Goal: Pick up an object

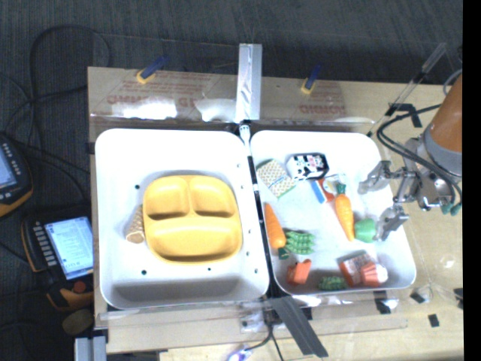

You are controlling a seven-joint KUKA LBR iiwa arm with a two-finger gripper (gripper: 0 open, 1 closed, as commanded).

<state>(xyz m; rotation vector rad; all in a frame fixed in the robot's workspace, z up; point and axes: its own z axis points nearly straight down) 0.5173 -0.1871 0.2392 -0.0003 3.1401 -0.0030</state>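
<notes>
My gripper [382, 200] hangs open over the right edge of the right bin [368, 145], with nothing between its fingers. Its lower finger [391, 222] sits just right of a small green piece [364, 231]. An orange carrot [343, 210] lies left of the gripper. Further left are a black-and-white spotted item [307, 165], a checkered green packet [273, 177], a second carrot [274, 229] and a green pea pod [298, 241]. Along the front lie a red piece [301, 271], a small green piece [331, 282] and a red-and-white packet [361, 269].
The left bin [113, 171] holds a yellow divided plate [193, 216] with a tan cone [135, 226] at its left side. A metal divider [249, 81] stands behind the bins. Cables [406, 115] run near the arm at the right.
</notes>
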